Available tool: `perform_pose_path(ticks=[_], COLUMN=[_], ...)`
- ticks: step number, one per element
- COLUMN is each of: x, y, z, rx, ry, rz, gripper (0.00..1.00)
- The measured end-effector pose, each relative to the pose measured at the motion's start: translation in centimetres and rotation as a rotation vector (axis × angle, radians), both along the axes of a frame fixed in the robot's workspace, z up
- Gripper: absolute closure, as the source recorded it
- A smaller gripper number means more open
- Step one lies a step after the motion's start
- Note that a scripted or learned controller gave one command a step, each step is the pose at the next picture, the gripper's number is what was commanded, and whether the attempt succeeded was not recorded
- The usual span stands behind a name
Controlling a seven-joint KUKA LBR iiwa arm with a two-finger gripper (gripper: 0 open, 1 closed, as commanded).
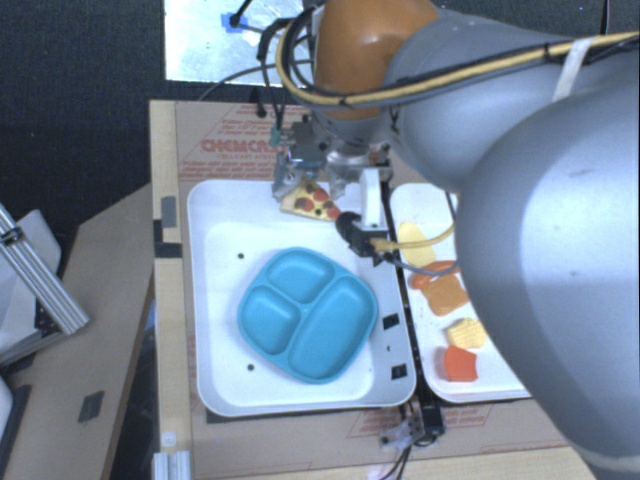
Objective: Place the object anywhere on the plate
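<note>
A toy pizza slice [310,202] with red dots hangs at the back edge of the left bin [225,268], right under my gripper [296,180], whose fingers close on its upper end. The blue three-compartment plate [306,313] lies in the middle of the left bin, in front of the slice and apart from it. The arm's orange band and grey body cover much of the upper right of the view.
The right bin [480,388] holds several toy foods: a yellow piece [414,238], an orange-brown piece [444,293], a tan cracker [466,332] and a red-orange block [459,364]. Cables run from the wrist down over the divider between the bins.
</note>
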State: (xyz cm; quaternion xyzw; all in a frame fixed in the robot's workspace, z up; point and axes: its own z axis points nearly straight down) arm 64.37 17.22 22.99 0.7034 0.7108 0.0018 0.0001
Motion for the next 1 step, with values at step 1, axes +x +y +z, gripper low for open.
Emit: perform_pose_path(ticks=[1], x=[-0.02], y=[-0.37], z=[-0.01], rx=[-0.002], ry=[0.002], rz=[-0.005], gripper=[0.00])
